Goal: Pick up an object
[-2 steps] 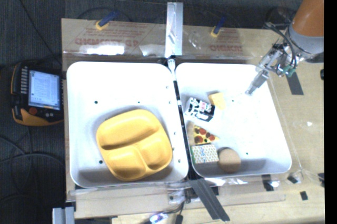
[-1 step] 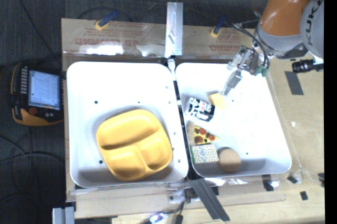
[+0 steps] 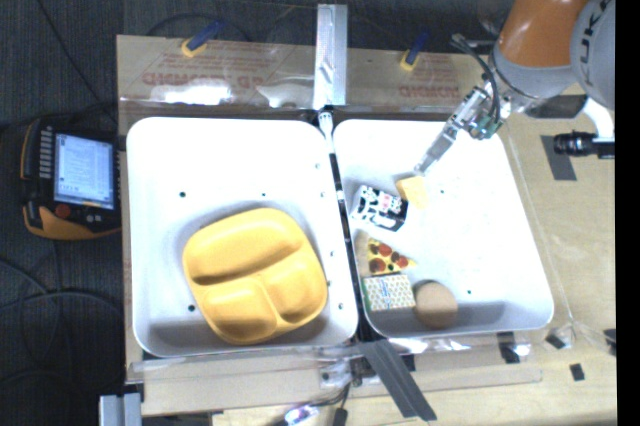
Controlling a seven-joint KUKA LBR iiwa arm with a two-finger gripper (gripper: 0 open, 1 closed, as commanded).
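While the arm reaches in from the right, the pincer (image 3: 428, 160) hangs low inside the right bin (image 3: 520, 214), its tip at or just above a small yellow block (image 3: 411, 189). How it stands at this moment I cannot tell.

Just beside the block, toward the bin's left wall, lies a black-and-white patterned piece (image 3: 380, 206). Nearer the front edge are a flat picture card (image 3: 385, 259), a green patterned box (image 3: 388, 293) and a tan round thing (image 3: 434, 304). A yellow divided tray (image 3: 256, 271) fills the left bin (image 3: 160, 164).

I judge this the reaching step; next the pincer must settle around the block, close, and lift straight.
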